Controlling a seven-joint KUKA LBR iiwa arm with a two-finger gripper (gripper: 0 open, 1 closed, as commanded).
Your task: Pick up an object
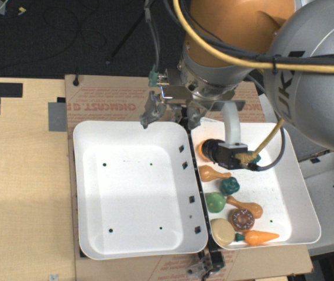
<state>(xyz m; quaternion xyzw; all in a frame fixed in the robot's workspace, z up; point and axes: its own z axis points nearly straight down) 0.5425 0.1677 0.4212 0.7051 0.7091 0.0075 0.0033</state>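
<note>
Hovering above the bins' divider (191, 174), the claw (169, 115) grips nothing; finger state undeterminable. Risk: descending here strikes the divider, missing the toys (231, 206) right of it.

Red printed lettering is seen on the brown cardboard sheet (105, 105) lying under the bins, above the left bin; it is upside down and mirrored and cannot be read with certainty. More faint red print is seen on the cardboard's bottom edge, too small to be read.
</note>
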